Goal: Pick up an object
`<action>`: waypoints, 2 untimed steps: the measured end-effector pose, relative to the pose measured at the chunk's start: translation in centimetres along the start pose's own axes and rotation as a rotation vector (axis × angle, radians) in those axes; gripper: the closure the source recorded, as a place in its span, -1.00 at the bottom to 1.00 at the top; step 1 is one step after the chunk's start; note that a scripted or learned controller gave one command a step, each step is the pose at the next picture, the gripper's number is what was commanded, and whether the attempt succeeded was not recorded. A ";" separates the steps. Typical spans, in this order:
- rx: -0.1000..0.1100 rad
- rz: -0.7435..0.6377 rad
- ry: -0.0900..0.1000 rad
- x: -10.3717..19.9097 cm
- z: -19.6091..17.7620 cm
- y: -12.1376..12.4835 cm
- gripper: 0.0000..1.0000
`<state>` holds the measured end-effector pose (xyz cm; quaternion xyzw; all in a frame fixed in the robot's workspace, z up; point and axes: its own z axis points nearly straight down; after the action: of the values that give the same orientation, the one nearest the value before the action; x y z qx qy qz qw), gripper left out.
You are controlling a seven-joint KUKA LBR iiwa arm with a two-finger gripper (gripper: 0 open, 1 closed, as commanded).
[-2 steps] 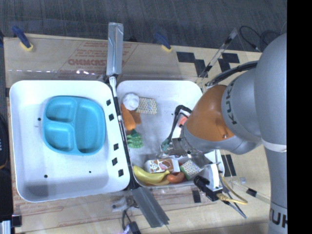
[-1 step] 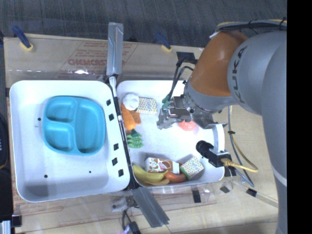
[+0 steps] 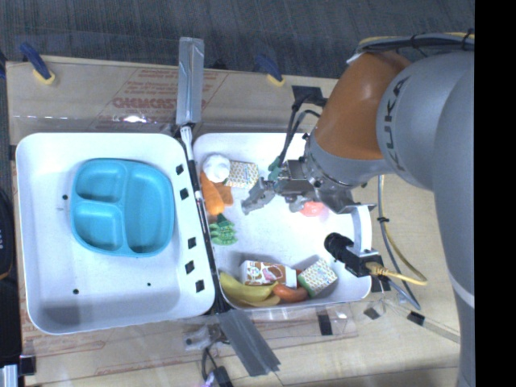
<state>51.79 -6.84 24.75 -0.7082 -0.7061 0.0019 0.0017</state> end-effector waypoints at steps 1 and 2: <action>0.004 0.020 0.000 -4.3 8.1 -0.8 -1.00; -0.003 -0.020 0.002 -3.5 15.8 -3.9 -1.00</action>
<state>47.76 -10.36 8.98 -0.7009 -0.7132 0.0001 0.0014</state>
